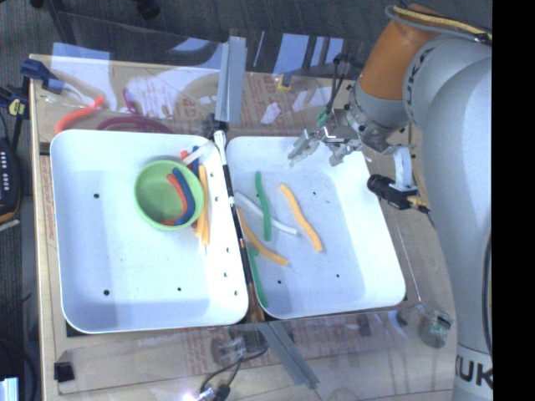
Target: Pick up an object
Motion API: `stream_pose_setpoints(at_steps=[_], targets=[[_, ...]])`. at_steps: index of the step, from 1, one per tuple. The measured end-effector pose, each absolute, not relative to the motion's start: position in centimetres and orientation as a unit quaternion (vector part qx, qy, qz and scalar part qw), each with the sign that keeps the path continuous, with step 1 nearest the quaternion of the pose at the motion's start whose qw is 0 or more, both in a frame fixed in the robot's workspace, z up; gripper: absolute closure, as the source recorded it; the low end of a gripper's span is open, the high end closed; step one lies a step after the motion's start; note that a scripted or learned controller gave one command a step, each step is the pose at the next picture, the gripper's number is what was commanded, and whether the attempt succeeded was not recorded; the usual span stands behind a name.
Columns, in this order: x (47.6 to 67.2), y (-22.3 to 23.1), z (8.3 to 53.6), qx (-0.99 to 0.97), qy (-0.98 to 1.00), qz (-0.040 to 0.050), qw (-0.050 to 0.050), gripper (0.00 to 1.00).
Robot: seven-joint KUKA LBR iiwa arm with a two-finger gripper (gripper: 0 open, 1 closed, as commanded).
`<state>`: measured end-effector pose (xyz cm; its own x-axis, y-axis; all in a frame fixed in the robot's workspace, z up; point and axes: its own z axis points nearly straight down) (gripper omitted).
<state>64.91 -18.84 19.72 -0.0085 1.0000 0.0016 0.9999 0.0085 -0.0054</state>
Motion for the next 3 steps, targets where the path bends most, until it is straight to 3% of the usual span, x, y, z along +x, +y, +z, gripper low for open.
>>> stream_pose_setpoints(at_steps=[1, 2, 3], targets=[[60.8, -17.4, 9.2, -0.699, -0.715, 0.0009, 0.001, 0.0], [60.8, -17.5, 10.2, -0.697, -0.717, 0.0022, 0.001, 1.0], [60.8, -17.4, 10.2, -0.697, -0.717, 0.0022, 0.001, 0.0]])
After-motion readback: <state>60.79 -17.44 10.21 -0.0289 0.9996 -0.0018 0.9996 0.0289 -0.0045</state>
